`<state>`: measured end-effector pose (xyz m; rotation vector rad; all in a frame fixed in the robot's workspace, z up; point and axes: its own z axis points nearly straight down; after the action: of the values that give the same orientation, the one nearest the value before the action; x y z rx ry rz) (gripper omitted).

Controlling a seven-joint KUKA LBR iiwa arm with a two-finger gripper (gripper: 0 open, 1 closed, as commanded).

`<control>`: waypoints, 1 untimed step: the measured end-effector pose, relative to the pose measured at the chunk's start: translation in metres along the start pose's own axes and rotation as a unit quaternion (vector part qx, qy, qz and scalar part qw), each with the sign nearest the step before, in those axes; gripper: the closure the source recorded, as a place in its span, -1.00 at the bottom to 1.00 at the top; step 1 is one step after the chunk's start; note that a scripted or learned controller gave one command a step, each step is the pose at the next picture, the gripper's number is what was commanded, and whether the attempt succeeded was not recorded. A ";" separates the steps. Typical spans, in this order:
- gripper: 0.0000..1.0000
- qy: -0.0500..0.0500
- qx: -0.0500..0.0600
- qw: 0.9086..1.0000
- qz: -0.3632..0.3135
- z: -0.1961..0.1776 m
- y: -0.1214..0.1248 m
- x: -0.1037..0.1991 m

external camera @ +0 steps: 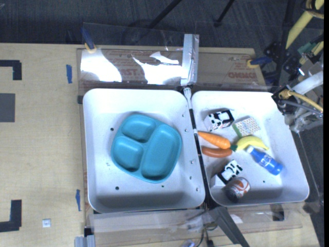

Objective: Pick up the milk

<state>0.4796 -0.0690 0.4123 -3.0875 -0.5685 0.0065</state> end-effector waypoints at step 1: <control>1.00 0.000 0.000 0.997 -0.073 0.047 -0.051 0.022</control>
<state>0.4819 -0.0134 0.3658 -3.0382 -0.7922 0.0058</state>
